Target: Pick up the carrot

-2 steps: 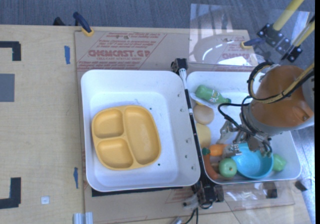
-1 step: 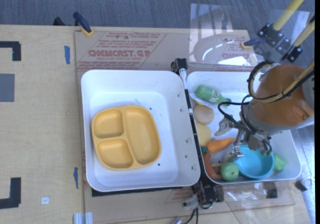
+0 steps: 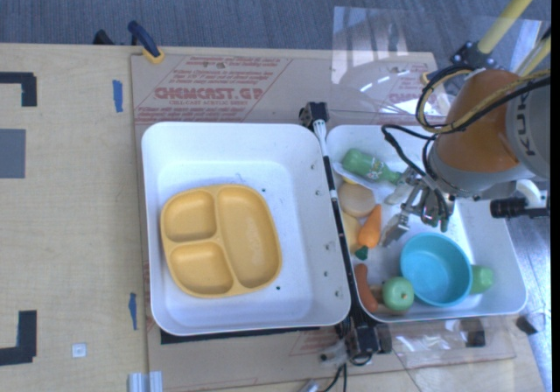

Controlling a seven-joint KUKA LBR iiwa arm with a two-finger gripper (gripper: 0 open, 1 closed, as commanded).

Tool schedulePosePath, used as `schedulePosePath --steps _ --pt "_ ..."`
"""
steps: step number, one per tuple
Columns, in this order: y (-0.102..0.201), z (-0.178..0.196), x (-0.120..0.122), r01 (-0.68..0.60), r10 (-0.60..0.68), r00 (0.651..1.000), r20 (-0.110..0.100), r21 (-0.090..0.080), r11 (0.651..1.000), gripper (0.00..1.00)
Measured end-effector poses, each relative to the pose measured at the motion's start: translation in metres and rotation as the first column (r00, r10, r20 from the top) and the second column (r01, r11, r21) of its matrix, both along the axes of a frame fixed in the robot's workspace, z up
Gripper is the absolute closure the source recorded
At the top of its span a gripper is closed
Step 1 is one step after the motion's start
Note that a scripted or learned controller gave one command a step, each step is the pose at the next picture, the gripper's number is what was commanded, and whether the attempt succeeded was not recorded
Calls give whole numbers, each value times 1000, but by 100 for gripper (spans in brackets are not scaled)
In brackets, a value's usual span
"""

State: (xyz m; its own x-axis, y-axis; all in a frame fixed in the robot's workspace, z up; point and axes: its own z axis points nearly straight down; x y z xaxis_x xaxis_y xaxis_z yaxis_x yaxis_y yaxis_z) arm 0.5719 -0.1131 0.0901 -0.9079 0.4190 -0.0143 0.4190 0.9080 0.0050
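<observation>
The carrot is a small orange piece lying in the right bin, near its left wall, tilted with its lower end toward the front. My gripper hangs just to the carrot's right, over the back rim of a blue bowl. It looks open, with nothing between its fingers, and the left fingertip is close to the carrot but apart from it.
The right bin also holds a green bottle, a beige round piece, a green apple, a red-orange piece and a small green item. A yellow divided plate lies in the left bin.
</observation>
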Motion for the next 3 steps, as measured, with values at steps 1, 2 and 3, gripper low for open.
schedulePosePath --steps 1,2,3 --pt "0 13 3 -2 2 1000 13 -3 1000 100" --pt "20 2 -77 1 -1 1000 3 -1 1000 100" --pt "18 3 -72 2 -2 1000 19 -5 1000 0"
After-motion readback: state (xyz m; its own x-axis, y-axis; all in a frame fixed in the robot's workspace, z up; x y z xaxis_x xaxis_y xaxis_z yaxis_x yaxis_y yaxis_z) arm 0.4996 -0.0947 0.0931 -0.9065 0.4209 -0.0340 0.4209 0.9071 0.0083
